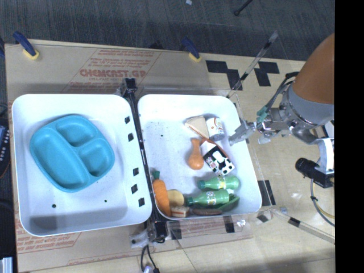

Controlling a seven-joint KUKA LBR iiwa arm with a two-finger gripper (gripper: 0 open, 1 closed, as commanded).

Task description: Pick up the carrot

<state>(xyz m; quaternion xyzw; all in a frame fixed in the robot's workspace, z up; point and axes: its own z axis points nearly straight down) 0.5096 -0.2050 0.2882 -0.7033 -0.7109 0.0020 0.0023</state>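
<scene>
The carrot (161, 194) lay at the near left corner of the right bin (170, 110), beside two green bottles (215, 192). The gripper (242, 132) hung over the bin's right rim; its finger state could not be told.

The arm (310, 98) has a wide orange band at the top and a grey metal wrist under it. The gripper (242, 132) is a thin grey metal piece with a small teal part and dark cables near its base.
</scene>
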